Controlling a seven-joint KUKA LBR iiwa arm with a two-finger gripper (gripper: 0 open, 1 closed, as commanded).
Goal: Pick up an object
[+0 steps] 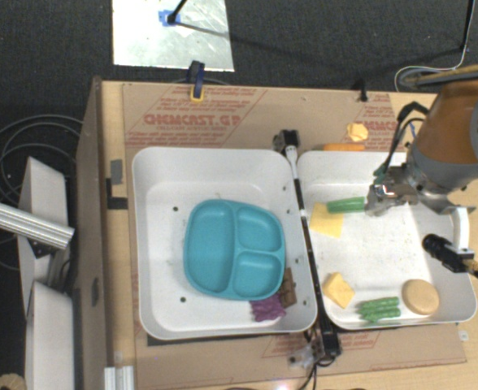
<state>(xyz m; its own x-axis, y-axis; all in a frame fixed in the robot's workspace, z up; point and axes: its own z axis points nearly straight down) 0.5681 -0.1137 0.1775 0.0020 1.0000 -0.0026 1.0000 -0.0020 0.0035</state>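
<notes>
Camera view looks down at a slant on the table (223,108), where two shallow white bins sit side by side: the left bin (154,177) at nine o'clock and the right bin (462,299) at three o'clock. The arm (458,132) comes in from three o'clock and bends down over the right bin, so its pincer (377,200) sits low at the bin's upper middle, right at the three o'clock end of a green stick (346,205). That stick lies flat, touching or overlapping a pale yellow wedge (327,222) at its six o'clock side. The placement suggests the stick is the thing being tried for, since the pincer is lined up with its end instead of hanging over bare bin floor.

Whether the pincer is spread or closed, and whether it has any hold of the stick, cannot be told: the wrist and cabling cover the tips from above.

Other loose pieces lie along the right bin's six o'clock edge: a small yellow block (338,289), a green ridged piece (379,307) and a tan round piece (422,296) just beside it. The left bin carries a teal divided plate (232,249), with a purple piece (265,309) and a brown piece (288,289) tucked at its five o'clock rim; their shapes are too small to name.
</notes>
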